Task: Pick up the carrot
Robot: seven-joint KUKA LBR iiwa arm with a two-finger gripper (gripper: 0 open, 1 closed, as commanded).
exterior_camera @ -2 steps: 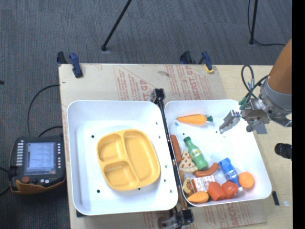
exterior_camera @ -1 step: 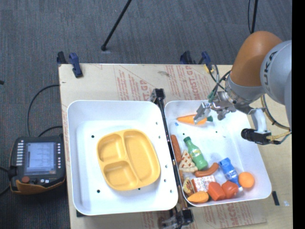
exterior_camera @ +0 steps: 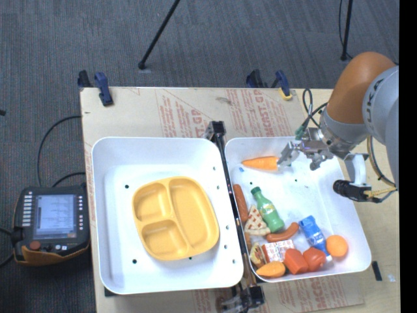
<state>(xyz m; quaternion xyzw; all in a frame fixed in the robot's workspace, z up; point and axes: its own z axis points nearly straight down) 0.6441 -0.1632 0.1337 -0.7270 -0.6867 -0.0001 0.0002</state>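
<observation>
Item: carrot (exterior_camera: 260, 163). We logged it lying flat in the right bin (exterior_camera: 319, 194), in the far left corner, close to the wall shared with the left bin (exterior_camera: 117, 175). Its thin tip pointed at that wall and its thick end pointed at the arm.

Item: gripper (exterior_camera: 301, 158). We saw it low over the right bin, just beside the carrot's thick end. The two fingers (exterior_camera: 287, 155) stood spread and grasped nothing. The nearer one looked to be touching, or almost touching, the thick end. The carrot lay outside the gap, not between the fingers.

Item: other contents.
- Green bottle (exterior_camera: 266, 208), blue pack (exterior_camera: 313, 232) and orange (exterior_camera: 337, 246), heaped with smaller food toys in the near part of the right bin, well apart from the carrot.
- Yellow tray (exterior_camera: 174, 217) in the left bin.

Step in hand, as we judged it: lining up the grasp, with no lift begun.

Handling notes, in our view:
- The gripper needed to move toward the shared wall until the carrot's middle sat under the gap.
- The fingers ought to straddle the carrot across its width, not along its length.
- Closing on the thicker half seemed safer, since the taper could let it slide out.
- The bin wall was near, so a finger could catch it.
</observation>
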